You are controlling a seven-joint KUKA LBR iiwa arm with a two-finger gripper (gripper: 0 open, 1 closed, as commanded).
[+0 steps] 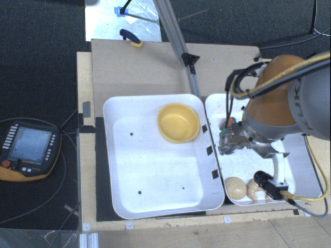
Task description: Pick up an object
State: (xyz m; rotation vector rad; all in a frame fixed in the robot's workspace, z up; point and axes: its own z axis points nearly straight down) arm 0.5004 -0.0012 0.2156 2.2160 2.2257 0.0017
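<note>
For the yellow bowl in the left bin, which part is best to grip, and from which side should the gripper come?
Probably the rim. The yellow bowl sits upright, mouth open upward, in the far right corner of the left bin. Come from above, one finger inside and one outside. The rim part facing the bin's open middle looks best, since the bin walls stand close on the far and right sides.
</note>
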